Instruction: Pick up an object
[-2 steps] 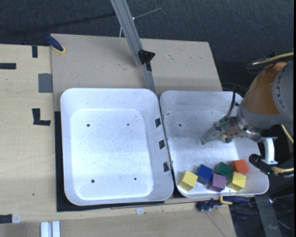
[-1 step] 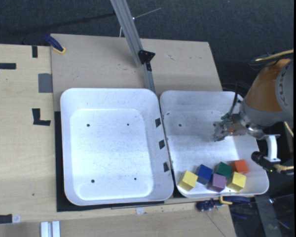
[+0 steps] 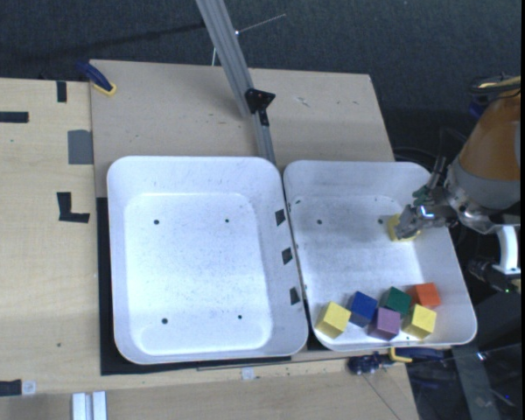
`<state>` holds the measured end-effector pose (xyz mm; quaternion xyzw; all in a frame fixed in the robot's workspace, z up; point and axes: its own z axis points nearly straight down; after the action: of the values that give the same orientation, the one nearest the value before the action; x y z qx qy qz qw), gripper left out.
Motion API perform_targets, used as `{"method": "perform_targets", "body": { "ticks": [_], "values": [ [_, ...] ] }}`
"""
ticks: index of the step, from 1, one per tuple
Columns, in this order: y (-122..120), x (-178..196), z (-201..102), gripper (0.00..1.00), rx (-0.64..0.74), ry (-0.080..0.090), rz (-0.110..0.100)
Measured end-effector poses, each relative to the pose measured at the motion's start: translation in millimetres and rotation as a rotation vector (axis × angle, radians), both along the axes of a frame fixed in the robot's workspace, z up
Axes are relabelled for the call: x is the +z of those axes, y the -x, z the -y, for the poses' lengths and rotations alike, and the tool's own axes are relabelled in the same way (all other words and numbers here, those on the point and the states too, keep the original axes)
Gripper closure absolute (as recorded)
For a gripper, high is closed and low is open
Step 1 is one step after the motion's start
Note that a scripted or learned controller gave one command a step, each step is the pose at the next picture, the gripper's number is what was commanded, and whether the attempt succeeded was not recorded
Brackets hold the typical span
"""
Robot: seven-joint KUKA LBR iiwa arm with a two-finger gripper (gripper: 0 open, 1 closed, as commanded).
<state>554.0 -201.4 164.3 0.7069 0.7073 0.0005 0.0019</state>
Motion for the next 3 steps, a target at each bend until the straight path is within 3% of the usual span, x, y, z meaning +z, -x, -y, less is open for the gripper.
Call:
{"method": "perform_targets", "body": {
  "ticks": [2,3],
  "values": [
    [5.4,104.1,6.9,1.00,0.001,0.000,0.002],
    [-13.9,97.1,-47.4,1.00,0.006,-0.002,-0.004]
  ]
}}
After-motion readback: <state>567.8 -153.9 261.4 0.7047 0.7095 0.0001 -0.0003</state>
